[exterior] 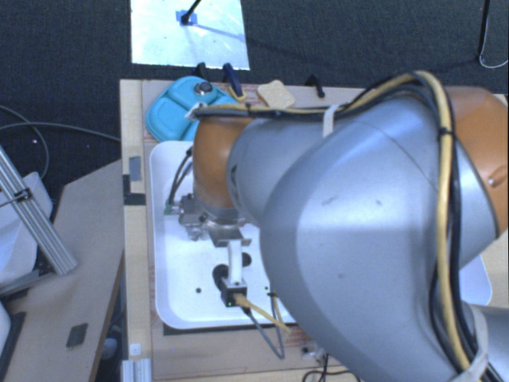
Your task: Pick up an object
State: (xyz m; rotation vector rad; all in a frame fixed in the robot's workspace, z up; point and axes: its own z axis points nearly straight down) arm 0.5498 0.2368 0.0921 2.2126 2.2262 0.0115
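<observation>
Gripper (216, 228) hangs low over the left bin (171, 293). We cannot tell whether it is apart or together. We see no object beneath it, so closing here risks an empty grasp. The nearest candidate, a blue plastic dish (176, 111), lies at the bin's far-left corner, well apart from the gripper. Its long axis appears to run roughly along the far rim; its heading is unclear

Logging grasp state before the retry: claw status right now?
Claw: cannot be told from this angle; it hangs over the left bin.
</observation>
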